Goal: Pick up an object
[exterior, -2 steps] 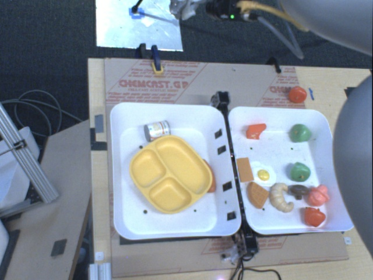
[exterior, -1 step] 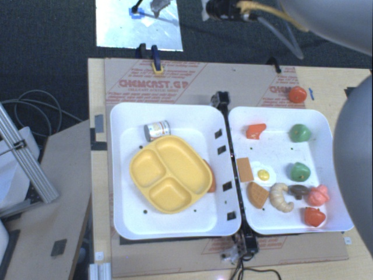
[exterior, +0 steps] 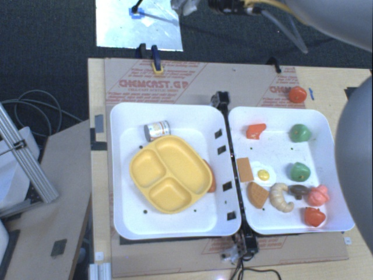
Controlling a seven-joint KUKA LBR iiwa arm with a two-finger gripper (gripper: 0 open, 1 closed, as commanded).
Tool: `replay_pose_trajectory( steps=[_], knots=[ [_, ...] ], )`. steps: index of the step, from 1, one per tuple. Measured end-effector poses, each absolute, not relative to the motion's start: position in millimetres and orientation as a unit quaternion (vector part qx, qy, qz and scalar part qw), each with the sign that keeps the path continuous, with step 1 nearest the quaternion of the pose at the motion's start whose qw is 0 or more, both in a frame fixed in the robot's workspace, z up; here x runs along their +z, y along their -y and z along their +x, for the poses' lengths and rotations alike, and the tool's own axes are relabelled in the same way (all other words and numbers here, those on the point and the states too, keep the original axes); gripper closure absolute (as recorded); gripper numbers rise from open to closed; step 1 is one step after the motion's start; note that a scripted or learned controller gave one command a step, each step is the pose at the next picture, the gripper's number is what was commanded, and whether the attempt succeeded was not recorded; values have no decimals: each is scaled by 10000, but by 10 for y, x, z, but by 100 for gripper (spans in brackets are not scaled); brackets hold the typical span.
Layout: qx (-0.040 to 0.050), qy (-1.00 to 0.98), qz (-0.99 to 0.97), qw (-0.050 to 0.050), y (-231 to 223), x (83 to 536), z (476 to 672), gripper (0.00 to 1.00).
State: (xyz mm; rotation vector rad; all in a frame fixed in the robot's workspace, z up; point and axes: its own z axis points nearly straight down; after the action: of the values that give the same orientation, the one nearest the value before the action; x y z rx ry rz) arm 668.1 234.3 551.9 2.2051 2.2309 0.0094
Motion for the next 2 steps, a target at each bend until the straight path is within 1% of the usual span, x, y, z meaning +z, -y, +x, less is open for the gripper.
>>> replay_pose_trajectory(
  steps=[1, 2],
  knots=[
    [26, -7115, 7027, 21, -2344, 5514, 6682, 0],
    [37, -7125, 7017, 31, -2345, 5631, 6681, 100]
  ],
)
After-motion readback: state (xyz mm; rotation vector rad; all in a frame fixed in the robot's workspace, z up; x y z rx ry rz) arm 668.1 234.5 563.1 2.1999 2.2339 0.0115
